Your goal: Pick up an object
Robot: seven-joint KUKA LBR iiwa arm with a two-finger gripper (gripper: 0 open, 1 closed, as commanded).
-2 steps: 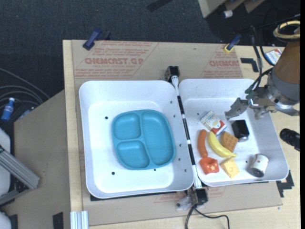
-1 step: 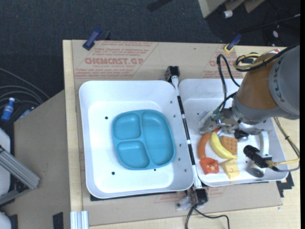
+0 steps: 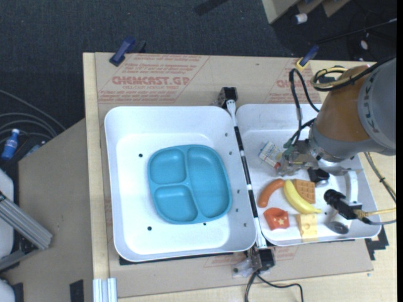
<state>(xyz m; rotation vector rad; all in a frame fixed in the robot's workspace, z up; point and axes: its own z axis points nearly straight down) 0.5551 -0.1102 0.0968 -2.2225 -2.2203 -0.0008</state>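
Lying just below the fingers (image 3: pixel 296 163): banana (image 3: pixel 297 195).

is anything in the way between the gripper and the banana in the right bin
Nothing visible lies between them. The gripper hangs over the right bin, just above the waffle piece and the banana. The sausage lies against the banana's left side and could crowd a grasp.

Blue tray (image 3: pixel 189 184) in left bin (image 3: pixel 126 131). Right bin (image 3: pixel 264 115): banana (image 3: pixel 297 196), sausage (image 3: pixel 271 190), red piece (image 3: pixel 276 218), waffle (image 3: pixel 305 188), cheese (image 3: pixel 308 224). Arm (image 3: pixel 352 112) above, gripper (image 3: pixel 296 159) low.
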